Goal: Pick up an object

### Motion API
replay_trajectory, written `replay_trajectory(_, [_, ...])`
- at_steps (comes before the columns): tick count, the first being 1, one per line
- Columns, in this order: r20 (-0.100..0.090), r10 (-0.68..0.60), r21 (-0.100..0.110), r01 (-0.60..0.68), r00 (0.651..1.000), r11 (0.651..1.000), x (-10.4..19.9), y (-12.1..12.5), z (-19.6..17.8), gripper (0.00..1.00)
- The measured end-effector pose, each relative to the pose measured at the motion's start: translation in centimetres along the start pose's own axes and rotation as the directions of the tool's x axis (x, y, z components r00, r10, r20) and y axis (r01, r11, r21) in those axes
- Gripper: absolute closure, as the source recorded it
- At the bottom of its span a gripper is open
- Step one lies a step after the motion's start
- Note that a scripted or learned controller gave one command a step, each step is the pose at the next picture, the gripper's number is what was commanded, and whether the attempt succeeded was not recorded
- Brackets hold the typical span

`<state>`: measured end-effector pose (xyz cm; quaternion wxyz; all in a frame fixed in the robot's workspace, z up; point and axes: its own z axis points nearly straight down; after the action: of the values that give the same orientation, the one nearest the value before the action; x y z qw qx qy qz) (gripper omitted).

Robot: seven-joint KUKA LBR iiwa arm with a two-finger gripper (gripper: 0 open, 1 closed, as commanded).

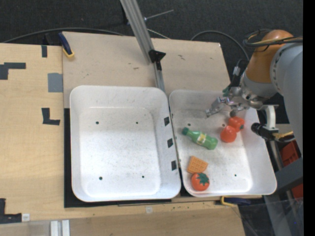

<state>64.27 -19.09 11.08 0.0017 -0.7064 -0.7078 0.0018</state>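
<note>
- The bench (pixel 123 58) is seen spread beneath the hand and away to its left, with two white bins carried on it side by side.
- The left bin (pixel 78 132) is found well to the left of the hand.
- The right bin (pixel 261 176) is placed directly under the hand, and all the loose things are held inside it.
- The arm (pixel 275 68), grey with an orange band, is brought in from the right, just above and to the right of the hand.
- The hand (pixel 219 107) is held over the upper part of the right bin; two metal fingers are seen pointing down and to the left, set apart, with nothing caught between them.
- A green bottle (pixel 201 138) is laid on its side just below and slightly left of the hand.
- A red-orange object (pixel 231 130) is lain just below and to the right of the hand, close but apart from the fingers.
- A red tomato-like object (pixel 200 181) is seen well below the hand, near the front wall.
- An orange cracker-like piece (pixel 197 164) is set touching the tomato's upper side.
</note>
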Motion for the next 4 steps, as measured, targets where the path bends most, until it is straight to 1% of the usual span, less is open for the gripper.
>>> replay_trajectory(1, [0.001, -0.001, -0.001, 0.001, 1.000, 1.000, 0.1, 0.0, 2.4, 0.00])
replay_trajectory(2, [0.001, -0.002, -0.003, 0.002, 1.000, 1.000, 0.2, 0.0, 1.2, 1.00])
replay_trajectory(3, [0.002, 0.001, -0.010, -0.001, 1.000, 1.000, -0.2, 0.7, -4.9, 1.00])
replay_trajectory(4, [0.002, 0.001, -0.010, -0.001, 1.000, 1.000, -1.1, 0.5, -10.7, 1.00])
